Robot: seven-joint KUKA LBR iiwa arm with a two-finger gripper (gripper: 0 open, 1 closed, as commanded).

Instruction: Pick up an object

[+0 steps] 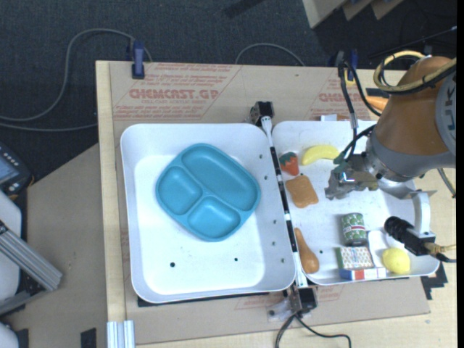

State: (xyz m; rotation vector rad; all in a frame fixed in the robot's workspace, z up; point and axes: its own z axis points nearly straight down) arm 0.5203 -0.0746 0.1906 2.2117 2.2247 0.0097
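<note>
Look to the green can [353, 228] in the right bin [330, 127] as the marker for all else. Find the gripper [348, 181] just beyond that can, toward the far edge of the bench, low over the bin floor. Cannot tell from this slant how far open it is, nor whether it has hold of anything; treat it as having nothing.

For candidates, read outward from the can:
- farther off and to view-left of the can, see the tan slab [301, 191], lying flat beside the bin wall
- farther off again, beyond the gripper, see the banana [320, 154]
- just nearer than the can, almost touching it, see the small box [357, 260]
- nearer and to view-right of the can, see the lemon [396, 261]

Judge all of these light, probably toy food of plastic or foam, so fear no breakage. Expect the can to be stiff and smooth: take it across its round side, mid-height, and close squarely, or risk squirting it out. Expect the banana and lemon to roll under a glancing pinch; grip the banana across its narrow middle. Favour the tan slab or the can as closest to the gripper. Beware the slab's low, flat profile: approach from above and pinch across its shorter width. Mind the box crowding the can on its near side
</note>
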